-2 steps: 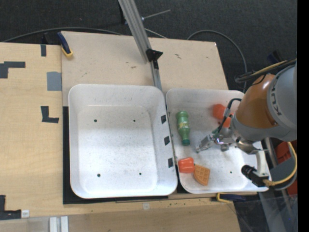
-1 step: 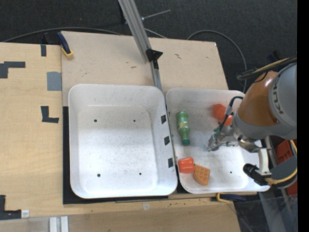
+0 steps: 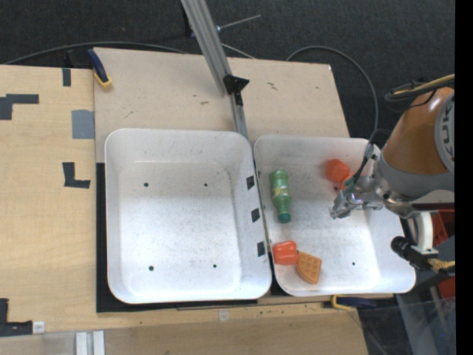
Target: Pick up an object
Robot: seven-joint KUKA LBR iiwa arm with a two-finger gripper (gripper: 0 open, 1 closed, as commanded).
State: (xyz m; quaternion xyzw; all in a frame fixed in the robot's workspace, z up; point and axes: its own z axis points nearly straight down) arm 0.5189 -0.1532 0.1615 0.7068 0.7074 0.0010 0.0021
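Note:
The right bin (image 3: pixel 369 272) holds a green bottle (image 3: pixel 280 194) lying near its left wall. An orange-red ball-like object (image 3: pixel 337 170) rests toward the back right. At the front left lie a red-orange block (image 3: pixel 284 253) and, beside it, a tan waffle-like piece (image 3: pixel 310 267). My gripper (image 3: pixel 344 204) hangs low over the right side of this bin, just in front of the orange-red object and right of the bottle. Nothing shows between its fingers.
The left bin (image 3: pixel 177 213) sits beside the right one, with black clips along the shared wall. A slanted metal rail (image 3: pixel 211 39) runs from the top down to the bins' junction. The arm's orange band (image 3: pixel 417 135) looms at the right.

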